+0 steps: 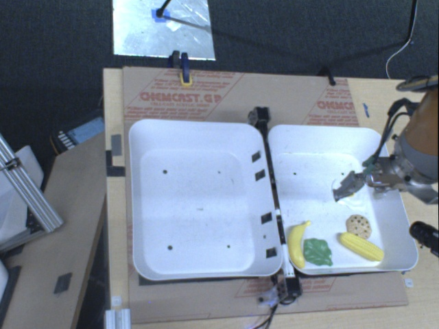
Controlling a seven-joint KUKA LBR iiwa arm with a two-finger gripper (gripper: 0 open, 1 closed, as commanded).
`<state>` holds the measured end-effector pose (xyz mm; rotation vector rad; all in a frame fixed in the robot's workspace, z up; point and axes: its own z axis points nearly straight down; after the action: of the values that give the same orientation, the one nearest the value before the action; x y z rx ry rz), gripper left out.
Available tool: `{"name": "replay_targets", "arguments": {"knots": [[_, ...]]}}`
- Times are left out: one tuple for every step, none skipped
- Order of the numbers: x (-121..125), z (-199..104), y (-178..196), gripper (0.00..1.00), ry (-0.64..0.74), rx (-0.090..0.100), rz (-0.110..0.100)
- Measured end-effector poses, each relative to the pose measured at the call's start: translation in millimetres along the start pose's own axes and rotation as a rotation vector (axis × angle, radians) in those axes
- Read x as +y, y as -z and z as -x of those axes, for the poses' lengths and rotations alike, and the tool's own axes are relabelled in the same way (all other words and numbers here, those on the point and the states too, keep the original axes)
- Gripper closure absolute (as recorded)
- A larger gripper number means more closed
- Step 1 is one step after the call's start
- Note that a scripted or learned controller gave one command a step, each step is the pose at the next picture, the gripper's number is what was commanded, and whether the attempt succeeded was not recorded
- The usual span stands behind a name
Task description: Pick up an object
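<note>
I see the gripper hanging over the middle of the right bin, reaching in from the right. Its dark tip is too blurred for me to tell whether the fingers are spread or closed, and I see nothing between them.

The objects sit crowded along the near edge of that bin: a banana standing close against the near-left corner by the divider, a green leafy piece touching its right side, a cookie further right and slightly farther back, and a corn cob just near of the cookie, angled toward the near-right corner. The far half of the right bin is open floor, so I have room there; the left bin holds nothing I can make out.

Under both bins lies a brown board printed in red with "CHEMCAST GP". Beyond it, on the dark carpet, rests a shiny metal sheet.
</note>
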<state>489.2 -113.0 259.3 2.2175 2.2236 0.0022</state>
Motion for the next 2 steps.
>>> {"name": "replay_targets", "arguments": {"knots": [[-0.2, -45.3, 130.2, 0.00, 0.007, 0.000, 0.016], [-1.2, -91.2, 268.4, 0.00, 0.007, 0.001, 0.019]]}}
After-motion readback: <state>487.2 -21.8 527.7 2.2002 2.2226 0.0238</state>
